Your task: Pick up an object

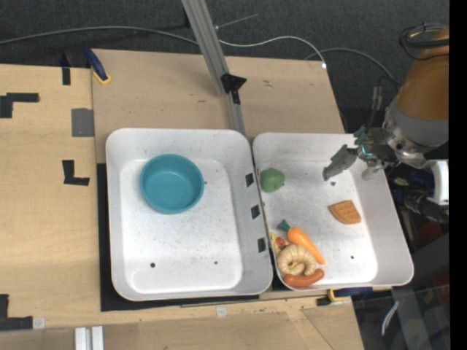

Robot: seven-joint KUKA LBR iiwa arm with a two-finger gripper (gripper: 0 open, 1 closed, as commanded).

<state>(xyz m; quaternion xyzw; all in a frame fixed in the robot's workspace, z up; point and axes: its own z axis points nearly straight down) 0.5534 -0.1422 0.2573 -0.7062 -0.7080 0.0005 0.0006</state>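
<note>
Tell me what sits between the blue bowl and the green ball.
In the camera view, bare white floor of the left bin, then the two bins' adjoining rims, lie between the blue bowl and the green ball.

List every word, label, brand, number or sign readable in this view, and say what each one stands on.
None: no readable text stands on anything here.
Black tape marks on the wooden bench are plain shapes, not letters.
Blue bowl: no print.
Bins, left bin and right bin: black specks and small dark tabs, no words.
Gripper: any marking is too small and blurred to read.
</note>
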